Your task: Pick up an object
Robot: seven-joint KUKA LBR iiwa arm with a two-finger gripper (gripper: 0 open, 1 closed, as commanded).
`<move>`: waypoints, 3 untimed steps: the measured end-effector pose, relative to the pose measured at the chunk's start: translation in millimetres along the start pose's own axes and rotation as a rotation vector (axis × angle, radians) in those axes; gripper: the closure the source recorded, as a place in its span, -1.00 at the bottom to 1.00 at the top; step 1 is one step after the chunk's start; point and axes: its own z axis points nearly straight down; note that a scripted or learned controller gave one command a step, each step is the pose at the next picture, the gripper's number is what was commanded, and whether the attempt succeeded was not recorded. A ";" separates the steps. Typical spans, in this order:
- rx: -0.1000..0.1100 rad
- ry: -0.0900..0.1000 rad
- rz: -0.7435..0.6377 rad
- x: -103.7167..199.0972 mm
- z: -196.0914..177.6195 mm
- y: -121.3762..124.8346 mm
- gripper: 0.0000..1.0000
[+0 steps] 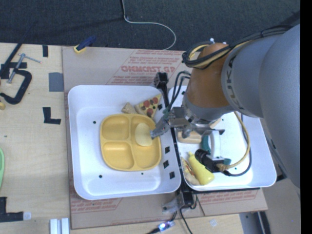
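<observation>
Over the left bin (85, 130), the gripper (157, 132) hangs just at the right edge of a yellow divided plate (127, 143), its tip pointing left and slightly down toward a pale oval piece (142, 135) lying in the plate's upper right compartment. That piece sits immediately left of the tip — touching or nearly so, I cannot say which. Its long axis runs roughly up and down the view, so crosswise to the line of approach. Whether the gripper is released or clenched cannot be made out from this angle, and nothing can be seen held in it. Behind the plate, against the bin's far wall, lies a pizza slice toy (148, 105) beside a tan scrap (128, 108), both a little up from the tip. My guess is the oval piece is the target — the nearest thing by far.
</observation>
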 end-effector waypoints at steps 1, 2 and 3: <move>-0.001 -0.005 0.012 -8.9 -10.6 0.9 1.00; -0.011 -0.007 0.016 -39.4 -77.4 7.3 1.00; -0.012 -0.005 0.010 -10.3 -160.5 -6.0 1.00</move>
